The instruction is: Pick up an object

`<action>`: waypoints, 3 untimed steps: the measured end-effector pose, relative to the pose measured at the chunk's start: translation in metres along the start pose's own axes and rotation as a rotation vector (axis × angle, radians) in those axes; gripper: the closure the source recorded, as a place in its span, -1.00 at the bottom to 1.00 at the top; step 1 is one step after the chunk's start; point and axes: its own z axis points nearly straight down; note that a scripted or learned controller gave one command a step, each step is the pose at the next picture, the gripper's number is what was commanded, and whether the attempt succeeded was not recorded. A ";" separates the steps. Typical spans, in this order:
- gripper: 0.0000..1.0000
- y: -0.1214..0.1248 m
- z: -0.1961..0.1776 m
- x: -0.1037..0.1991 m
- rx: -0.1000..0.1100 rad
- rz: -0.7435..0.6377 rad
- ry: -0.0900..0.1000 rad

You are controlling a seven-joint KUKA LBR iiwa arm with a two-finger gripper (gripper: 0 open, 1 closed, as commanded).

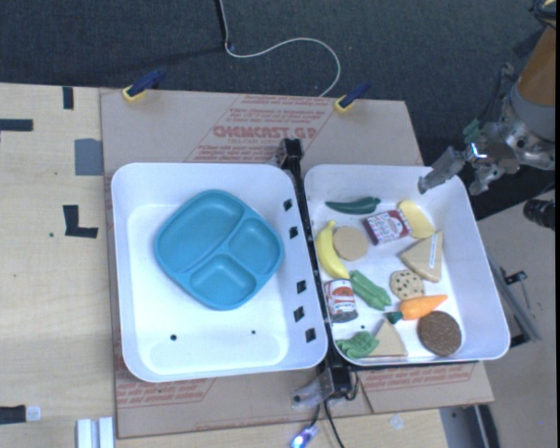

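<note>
The gripper (459, 170) hangs over the upper right corner of the right bin (481, 250), its two fingers spread apart with nothing between them and touching nothing. Just below it in that bin lie a yellow lemon-like piece (415, 218) and a small red-labelled packet (385, 226). Further in are a green pepper (353, 204), a banana (330, 250), a tan round biscuit (351, 243), a cheese wedge (424, 258), a chip cookie (405, 283), a carrot (420, 307), a can (342, 301) and a brown round cookie (440, 332), crowded together. The left bin (131, 250) holds a blue divided plate (219, 248), well apart.
</note>
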 end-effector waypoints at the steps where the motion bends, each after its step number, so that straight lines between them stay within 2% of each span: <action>1: -1.00 -0.042 -0.057 0.061 -0.004 -0.005 0.001; 2: -1.00 -0.082 -0.021 0.092 0.005 -0.001 0.002; 3: 1.00 -0.080 -0.031 0.091 0.003 -0.002 0.000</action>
